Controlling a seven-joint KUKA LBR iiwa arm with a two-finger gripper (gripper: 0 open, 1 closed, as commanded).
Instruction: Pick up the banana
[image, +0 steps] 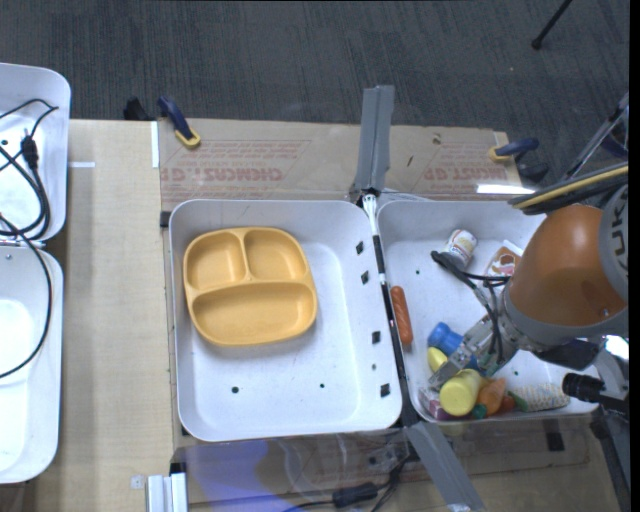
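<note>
The arm's pincer (478, 350) is lowered into the right bin (420, 235), among a clutter of small toys; whether it is open or closed cannot be told. The banana (437, 358) lies just left of it, mostly hidden, so its long axis is unclear. A yellow plate (250, 285) sits in the left bin (280, 400).

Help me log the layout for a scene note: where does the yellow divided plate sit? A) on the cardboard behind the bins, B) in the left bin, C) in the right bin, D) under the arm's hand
B: the yellow divided plate lies flat in the left bin, toward its back left part, well apart from the cluttered right bin.
</note>
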